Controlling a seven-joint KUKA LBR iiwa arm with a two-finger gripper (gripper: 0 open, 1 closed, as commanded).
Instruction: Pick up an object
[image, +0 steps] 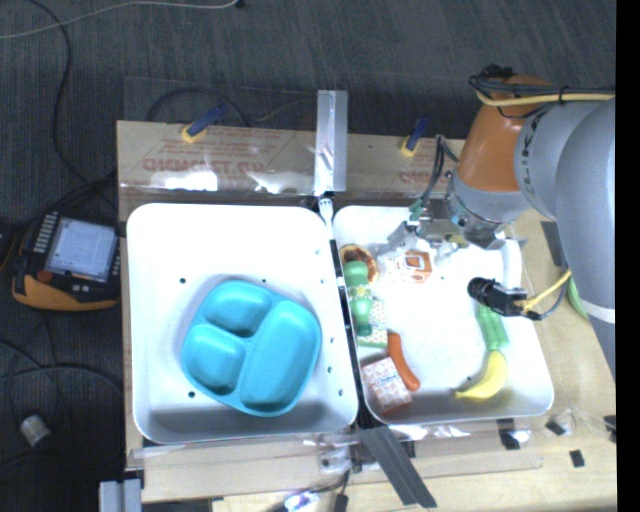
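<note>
The gripper (432, 225) hangs over the right bin's (530, 395) far edge; whether it grips anything I cannot tell. A curved, smooth banana (485, 378) lies at that bin's near right corner, with bare white floor beside it.

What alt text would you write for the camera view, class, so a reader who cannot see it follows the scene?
A grey arm with an orange band reaches from the right over the right bin, its gripper near the far edge above small items, among them a yellow banana. The left bin holds a blue divided tray.
</note>
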